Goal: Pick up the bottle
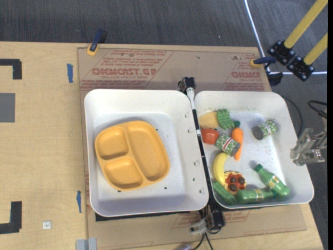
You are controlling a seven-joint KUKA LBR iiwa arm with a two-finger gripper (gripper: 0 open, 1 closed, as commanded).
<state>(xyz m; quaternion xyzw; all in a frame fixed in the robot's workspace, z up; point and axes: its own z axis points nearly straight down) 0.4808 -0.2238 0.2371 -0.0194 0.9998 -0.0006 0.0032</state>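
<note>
You see a brown cardboard sheet (pixel 156 69) under two white bins (pixel 104 103), dark carpet (pixel 156 9) beyond. Bottle (pixel 271 180) lies in right bin. Gripper (pixel 307 149) blurred; grip unreadable.

I get one fixed camera, mounted high above the bench (pixel 36 139) and looking down at a slant, so the far edge and the dark floor (pixel 156 9) sit at the top of my view. It stands far enough back to take in both white bins whole, the left bin (pixel 96 108) about centre and the right bin (pixel 291 134) toward the right side, with brown board (pixel 156 69) showing around them. The gripper (pixel 307 149) shows at the right edge, just beside the right bin's rim.
</note>
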